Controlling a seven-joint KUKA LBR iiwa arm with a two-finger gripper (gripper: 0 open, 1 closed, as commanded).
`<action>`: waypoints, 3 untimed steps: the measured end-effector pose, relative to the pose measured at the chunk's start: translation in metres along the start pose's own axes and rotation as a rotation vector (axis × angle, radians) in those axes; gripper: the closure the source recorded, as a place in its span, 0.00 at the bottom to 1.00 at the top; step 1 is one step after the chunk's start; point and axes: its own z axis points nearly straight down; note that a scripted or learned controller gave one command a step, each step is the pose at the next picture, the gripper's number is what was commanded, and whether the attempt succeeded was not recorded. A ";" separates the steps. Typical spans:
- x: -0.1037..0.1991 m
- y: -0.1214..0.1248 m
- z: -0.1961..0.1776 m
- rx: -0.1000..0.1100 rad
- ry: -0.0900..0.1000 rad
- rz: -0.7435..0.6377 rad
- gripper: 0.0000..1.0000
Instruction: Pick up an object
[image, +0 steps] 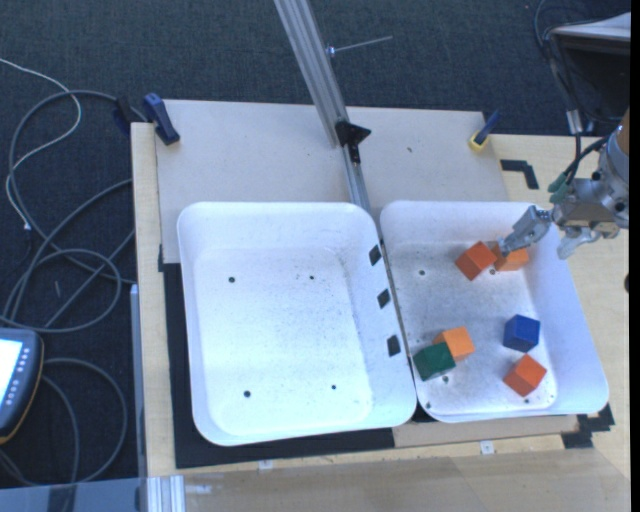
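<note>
My gripper hangs over the right bin's far right rim, with its fingers spread open and nothing between them. Just left of and below the nearer finger lie a red-orange block and a smaller orange block, touching each other. Toward the bin's front are a blue block, another red-orange block, an orange block and a green block; the last two touch.
The left bin adjoins the right bin, black clips joining their rims. A slanted metal pole rises behind the bins. Clamps sit at the board's far corners; cables lie on the floor at left.
</note>
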 end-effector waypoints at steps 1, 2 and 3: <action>-0.037 -0.016 0.088 0.015 0.007 -0.002 0.00; -0.027 -0.048 0.171 -0.004 0.001 -0.008 0.00; -0.019 0.027 0.206 0.001 0.004 -0.012 0.00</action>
